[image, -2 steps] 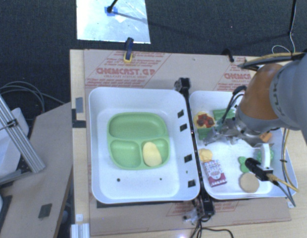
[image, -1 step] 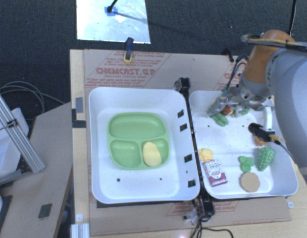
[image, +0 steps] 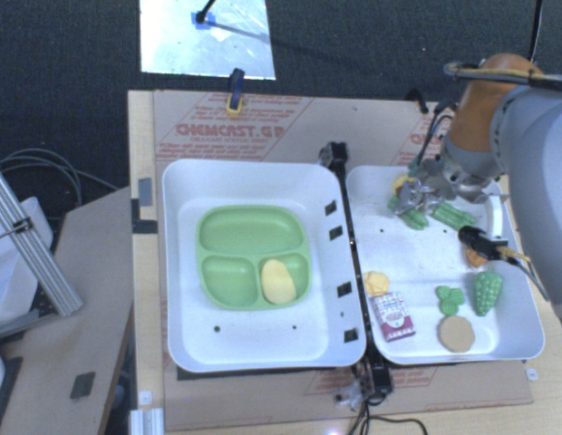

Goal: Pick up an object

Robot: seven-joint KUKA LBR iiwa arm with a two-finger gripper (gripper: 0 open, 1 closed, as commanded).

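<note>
Over right bin (image: 517, 338), far corner: hand (image: 413, 198) low at green veg piece (image: 449, 216); grip state can't tell. Advice: centre on piece, keep off bin wall, lift straight.

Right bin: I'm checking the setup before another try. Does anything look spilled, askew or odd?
Nothing stands out. The right bin holds loose toy foods lying apart, among them a tan round piece and green grapes. The end effector sits at the far corner.

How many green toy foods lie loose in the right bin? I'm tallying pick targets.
3: a green bumpy cluster near the right wall, a small green leafy piece beside it, a long green pod by the gripper, which may hide more.
</note>
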